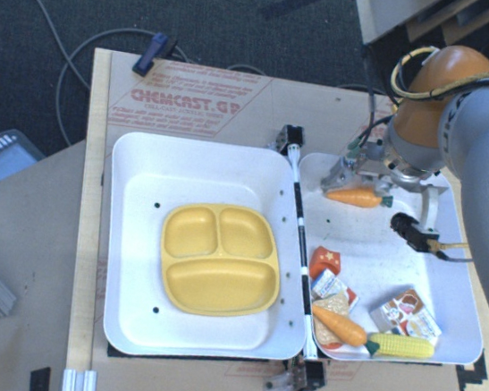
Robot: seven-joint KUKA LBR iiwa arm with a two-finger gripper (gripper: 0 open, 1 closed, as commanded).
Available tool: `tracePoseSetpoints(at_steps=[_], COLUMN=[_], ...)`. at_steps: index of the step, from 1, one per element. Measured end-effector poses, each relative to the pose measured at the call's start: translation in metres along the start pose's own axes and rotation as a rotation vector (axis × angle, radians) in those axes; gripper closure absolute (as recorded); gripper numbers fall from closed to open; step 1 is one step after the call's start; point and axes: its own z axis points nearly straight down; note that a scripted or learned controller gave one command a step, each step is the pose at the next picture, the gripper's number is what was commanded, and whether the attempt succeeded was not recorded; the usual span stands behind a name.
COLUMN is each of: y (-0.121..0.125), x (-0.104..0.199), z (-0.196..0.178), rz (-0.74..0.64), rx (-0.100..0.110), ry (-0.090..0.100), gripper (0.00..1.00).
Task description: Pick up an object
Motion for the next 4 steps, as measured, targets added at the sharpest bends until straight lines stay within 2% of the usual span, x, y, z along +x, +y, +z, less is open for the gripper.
tracePoseSetpoints(at_steps=[1, 2, 3, 4], y=[0.003, -0.025, -0.093, -0.134], x=[-0.001, -0.012, -0.032, -0.043], z=[-0.014, -0.088, -0.029, -0.014], rz=[0.000, 0.001, 0.002, 0.002], rx=[-0.009, 0.019, 0.024, 0.024], ry=[-0.004, 0.012, 0.013, 0.014], gripper=[1.00, 1.00, 1.00, 1.00])
